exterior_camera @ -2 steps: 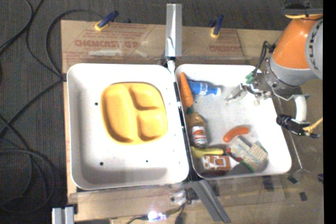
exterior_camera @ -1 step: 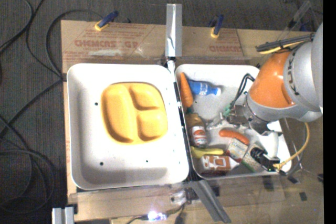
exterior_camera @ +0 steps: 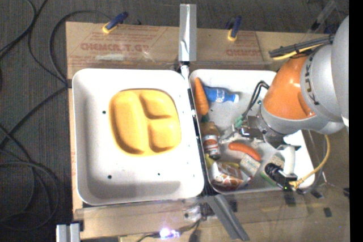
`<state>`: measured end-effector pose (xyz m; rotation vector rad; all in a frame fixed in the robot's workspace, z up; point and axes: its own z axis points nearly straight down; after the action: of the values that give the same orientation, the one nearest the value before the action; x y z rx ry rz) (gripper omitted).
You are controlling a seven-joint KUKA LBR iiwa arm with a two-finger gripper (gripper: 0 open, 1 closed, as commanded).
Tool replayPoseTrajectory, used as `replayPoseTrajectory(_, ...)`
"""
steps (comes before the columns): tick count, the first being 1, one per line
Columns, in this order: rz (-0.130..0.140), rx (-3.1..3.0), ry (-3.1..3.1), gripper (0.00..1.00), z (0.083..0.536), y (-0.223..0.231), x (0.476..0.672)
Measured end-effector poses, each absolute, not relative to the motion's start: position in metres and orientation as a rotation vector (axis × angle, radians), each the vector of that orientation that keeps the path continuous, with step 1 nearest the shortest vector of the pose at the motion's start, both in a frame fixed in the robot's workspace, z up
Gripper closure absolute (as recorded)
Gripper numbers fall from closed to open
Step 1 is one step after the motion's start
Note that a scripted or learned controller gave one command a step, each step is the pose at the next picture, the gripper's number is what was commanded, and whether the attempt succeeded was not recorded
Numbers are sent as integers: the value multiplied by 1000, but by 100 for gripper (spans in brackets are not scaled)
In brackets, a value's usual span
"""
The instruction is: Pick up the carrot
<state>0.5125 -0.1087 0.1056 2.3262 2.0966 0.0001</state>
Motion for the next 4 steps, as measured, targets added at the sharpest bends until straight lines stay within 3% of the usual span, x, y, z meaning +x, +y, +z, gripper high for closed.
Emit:
replayPoseTrajectory(1,-2,2307,2119,0,100,-112,484)
replayPoseTrajectory(2,-5,2306,2136,0,183,-39,484)
replayPoseTrajectory(3,-5,2356,2081,0,183,-76,512)
replayPoseTrajectory(4,-1,2379,2049,0,105,-93,500)
